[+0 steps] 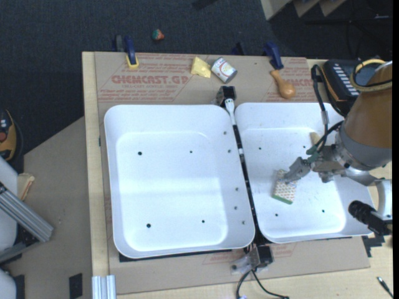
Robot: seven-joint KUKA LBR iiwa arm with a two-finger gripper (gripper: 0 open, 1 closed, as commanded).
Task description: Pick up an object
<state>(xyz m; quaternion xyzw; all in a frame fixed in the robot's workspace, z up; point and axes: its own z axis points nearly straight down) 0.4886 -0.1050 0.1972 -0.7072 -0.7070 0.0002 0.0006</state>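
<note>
Brown board (156, 80) printed "CHEMCAST GP", gripper (293, 174) over patterned sponge (283, 190) in right bin (274, 226), finger opening unclear

Evenly and brightly lit from above. Mild glare washing out the 2 white bins (168, 179) left of the gripper (293, 174), soft shadows along their rims. Slightly soft focus throughout, arm (371, 129) right of the gripper blurred. Dark, dim carpet (56, 23) far beyond.
</note>
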